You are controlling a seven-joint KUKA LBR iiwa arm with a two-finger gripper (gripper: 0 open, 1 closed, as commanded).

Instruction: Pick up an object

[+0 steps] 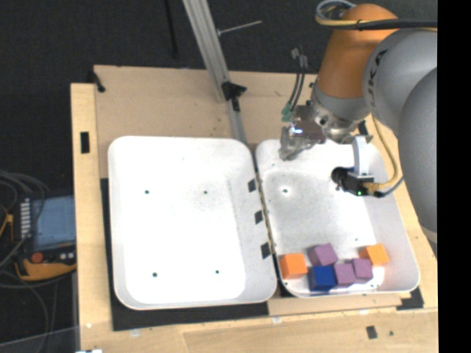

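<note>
Presently, my gripper (294, 147): over right bin's (394, 219) far left corner; finger state, I cannot tell.
Blocks: orange (294, 265), blue (322, 278), purple (323, 255), clustered at near edge.

From my seat the bins (184, 219) glare overexposed white; toward twelve o'clock the floor (88, 20) drops dark, and everything looks soft, slightly grainy.
</note>
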